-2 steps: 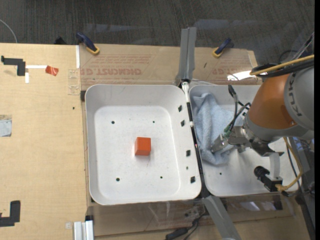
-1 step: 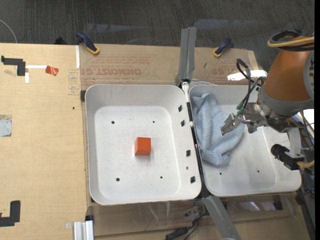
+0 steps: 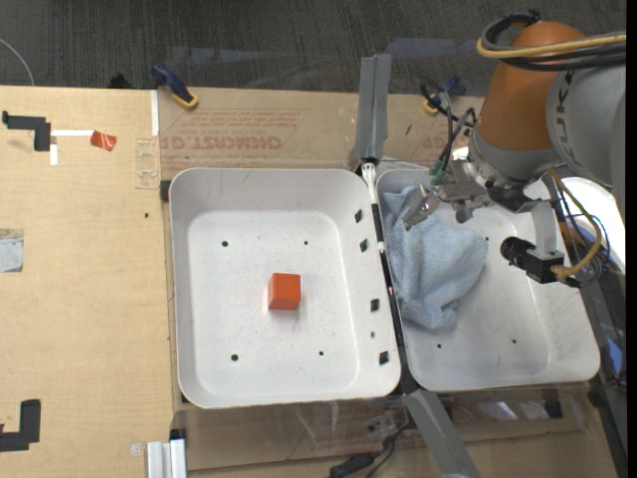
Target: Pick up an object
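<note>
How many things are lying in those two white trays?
2: an orange block in the left tray, and a pale blue cloth in the right tray. The cloth might hide something.

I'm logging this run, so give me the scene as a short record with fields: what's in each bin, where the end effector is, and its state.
left bin: one orange block, near the middle of the floor, apart from the walls
right bin: crumpled light blue cloth, against the left wall
arm: reaches in from the right, over the right bin
end effector: at the cloth's upper edge
grip state: cannot tell
orange block: untouched
</note>
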